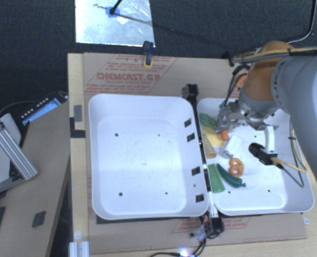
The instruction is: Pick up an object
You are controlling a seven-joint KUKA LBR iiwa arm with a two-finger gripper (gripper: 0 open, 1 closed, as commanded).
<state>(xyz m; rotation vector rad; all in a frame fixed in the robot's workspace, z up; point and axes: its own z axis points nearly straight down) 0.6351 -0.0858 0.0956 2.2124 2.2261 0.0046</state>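
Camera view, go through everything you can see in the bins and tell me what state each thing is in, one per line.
Left bin: sits flat, nothing in it.
Right bin: holds a small pile of items along its left side.
Gripper: lowered over the top of the pile.
Pretzel: lying flat, apart from the gripper.
Green pod: lying flat by the divider.
Yellow piece: lying beside the gripper.
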